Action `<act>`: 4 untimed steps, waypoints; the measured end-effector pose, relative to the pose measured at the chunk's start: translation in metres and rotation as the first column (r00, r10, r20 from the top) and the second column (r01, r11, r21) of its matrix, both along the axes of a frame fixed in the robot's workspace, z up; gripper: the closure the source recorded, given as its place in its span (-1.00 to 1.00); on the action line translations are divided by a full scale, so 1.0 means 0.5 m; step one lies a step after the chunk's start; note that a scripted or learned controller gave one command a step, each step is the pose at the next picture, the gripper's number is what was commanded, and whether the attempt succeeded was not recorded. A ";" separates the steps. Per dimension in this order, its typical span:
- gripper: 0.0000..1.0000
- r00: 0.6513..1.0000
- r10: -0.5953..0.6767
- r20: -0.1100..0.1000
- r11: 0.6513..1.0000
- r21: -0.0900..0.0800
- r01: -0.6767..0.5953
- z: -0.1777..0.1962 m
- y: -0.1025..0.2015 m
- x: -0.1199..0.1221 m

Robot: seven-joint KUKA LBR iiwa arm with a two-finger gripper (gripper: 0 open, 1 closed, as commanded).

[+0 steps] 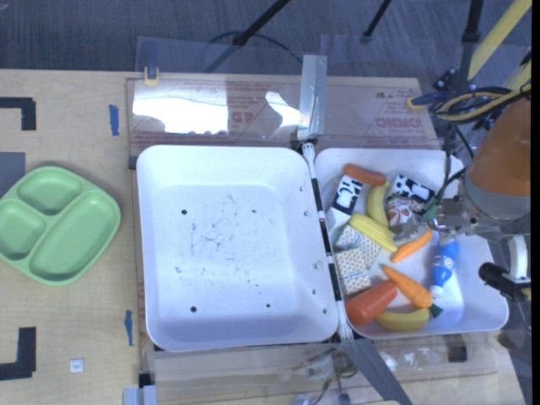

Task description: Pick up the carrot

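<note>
Two carrots lie in the right bin (485, 310) among smooth plastic toy food: one carrot (409, 287) near the front, tapered, its long axis running diagonally from a pointed tip at far left to a green stub at near right, just above a yellow banana (403, 319) and beside a red pepper (369, 302). A smaller carrot (412, 247) slants the opposite way beside a knobbly corn cob (371, 230). The gripper (445, 218) hangs over the bin's right side, and whether it is spread or closed cannot be told.
</note>
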State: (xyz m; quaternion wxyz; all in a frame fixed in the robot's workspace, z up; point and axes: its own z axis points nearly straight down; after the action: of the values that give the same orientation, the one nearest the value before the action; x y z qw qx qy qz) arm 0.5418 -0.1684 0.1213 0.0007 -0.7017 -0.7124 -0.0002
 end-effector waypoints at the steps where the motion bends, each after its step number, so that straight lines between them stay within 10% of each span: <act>1: -1.00 0.994 0.105 0.017 0.994 -0.001 -0.105 -0.055 -0.055 -0.004; 2: 1.00 0.994 0.104 0.020 0.995 -0.001 -0.104 -0.035 -0.056 -0.002; 3: 1.00 0.987 0.163 0.007 0.987 -0.002 -0.163 -0.069 -0.108 0.020; 4: -1.00 0.984 0.177 0.007 0.984 0.016 -0.177 -0.066 -0.084 0.027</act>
State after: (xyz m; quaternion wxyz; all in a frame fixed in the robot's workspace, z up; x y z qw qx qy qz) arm 0.5551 -0.2102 0.0886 0.0046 -0.6357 -0.7719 -0.0077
